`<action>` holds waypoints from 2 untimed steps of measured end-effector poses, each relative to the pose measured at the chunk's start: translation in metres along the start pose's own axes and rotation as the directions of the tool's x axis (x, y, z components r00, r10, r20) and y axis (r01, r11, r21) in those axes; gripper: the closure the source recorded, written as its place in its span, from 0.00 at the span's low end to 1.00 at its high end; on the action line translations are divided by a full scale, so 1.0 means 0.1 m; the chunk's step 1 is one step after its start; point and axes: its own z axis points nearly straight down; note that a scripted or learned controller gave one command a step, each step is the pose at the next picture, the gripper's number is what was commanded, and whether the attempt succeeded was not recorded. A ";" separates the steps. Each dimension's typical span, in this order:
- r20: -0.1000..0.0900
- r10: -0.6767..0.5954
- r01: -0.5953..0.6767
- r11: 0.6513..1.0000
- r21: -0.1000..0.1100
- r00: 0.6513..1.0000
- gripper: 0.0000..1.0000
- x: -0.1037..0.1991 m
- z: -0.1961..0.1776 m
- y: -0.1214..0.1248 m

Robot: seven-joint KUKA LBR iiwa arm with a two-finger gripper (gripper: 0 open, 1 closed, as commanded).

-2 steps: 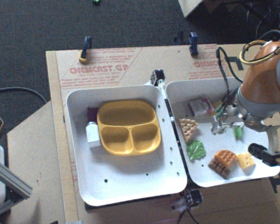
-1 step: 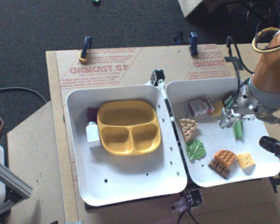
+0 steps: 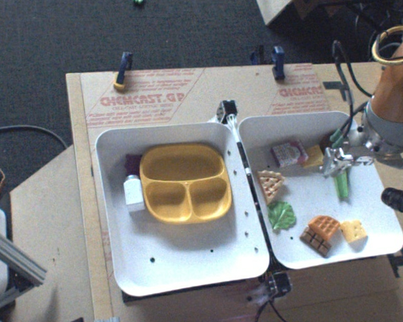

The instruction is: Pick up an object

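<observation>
Green bean [image 3: 342, 185] hangs clamped in the hand [image 3: 336, 162] over the right bin [image 3: 392, 236].

A pale bench [image 3: 95, 219] printed with red lettering carries two white bins [image 3: 116, 218] [image 3: 384, 213] touching side by side.

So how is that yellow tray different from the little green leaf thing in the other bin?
The yellow tray is large and split into three compartments; the green leaf is small and flat. The tray sits in the left bin beside a small white bottle; the leaf lies in the right bin among toy foods. Both rest flat on a bin floor.
</observation>
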 end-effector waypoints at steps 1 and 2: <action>-0.001 -0.004 0.004 1.000 -0.001 1.000 1.00 0.22 -0.09 0.53; -0.001 -0.003 0.003 1.000 0.001 1.000 1.00 0.39 0.10 0.97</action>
